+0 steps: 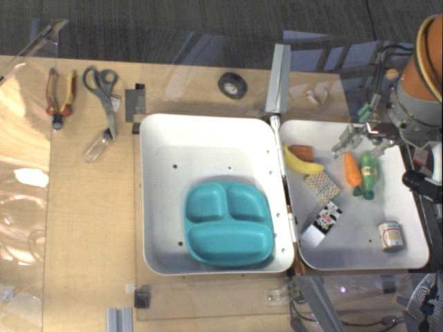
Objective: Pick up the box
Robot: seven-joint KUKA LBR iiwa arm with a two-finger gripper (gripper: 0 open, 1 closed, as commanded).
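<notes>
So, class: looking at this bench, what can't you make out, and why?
- Pincer, camera view: too small and blurred to judge.
- Carton: print too small to read.
- Can: label unreadable, too small.
- Arm: cut off by the right edge.

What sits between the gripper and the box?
In the camera view, a carrot and patterned packet lie between the gripper and box.
</notes>
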